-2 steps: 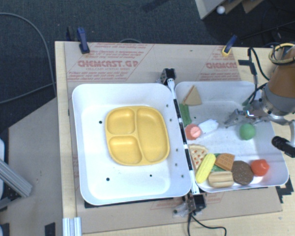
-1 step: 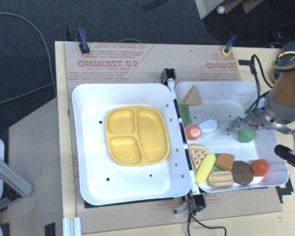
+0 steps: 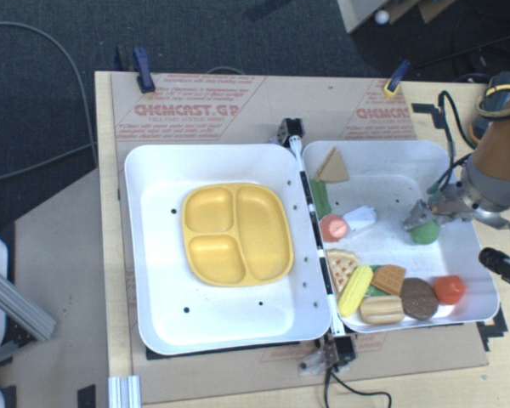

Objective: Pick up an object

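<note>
Gripper [image 3: 425, 217] low at right of frame, in right bin [image 3: 382, 161], tips at green ball [image 3: 424, 233] (opening hidden; hold can't be told). Risk: round ball rolls off on closing, or tips jam bin floor if too low.

Red print runs across the brown cardboard sheet [image 3: 238, 100] that lies under the two bins. Just beyond the far rim of the left white bin [image 3: 153, 228], the large red letters read roughly "CHEMCAST G.P", with smaller red lines above and below them that are too fine to make out. Beyond the far rim of the right white bin [image 3: 425, 155], the same red print appears again, cut short to about "CHEMCAS", with more small illegible lines around it. No other writing can be read.
</note>
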You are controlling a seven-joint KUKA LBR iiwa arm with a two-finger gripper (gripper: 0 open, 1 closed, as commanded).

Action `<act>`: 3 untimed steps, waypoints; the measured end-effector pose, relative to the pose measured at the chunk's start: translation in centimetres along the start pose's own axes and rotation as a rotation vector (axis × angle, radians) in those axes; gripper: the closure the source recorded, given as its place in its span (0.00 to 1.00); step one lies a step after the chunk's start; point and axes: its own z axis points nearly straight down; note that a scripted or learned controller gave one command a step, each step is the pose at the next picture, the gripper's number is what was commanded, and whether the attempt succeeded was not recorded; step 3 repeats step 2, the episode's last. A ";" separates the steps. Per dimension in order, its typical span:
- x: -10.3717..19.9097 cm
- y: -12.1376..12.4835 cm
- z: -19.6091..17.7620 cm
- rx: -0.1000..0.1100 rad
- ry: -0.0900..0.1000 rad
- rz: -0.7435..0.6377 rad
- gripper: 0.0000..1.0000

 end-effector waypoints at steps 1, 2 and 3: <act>4.2 5.8 0.1 -0.002 -0.003 0.001 1.00; 9.8 10.2 1.0 -0.002 -0.003 0.000 1.00; 9.8 10.2 1.0 -0.002 -0.003 0.000 1.00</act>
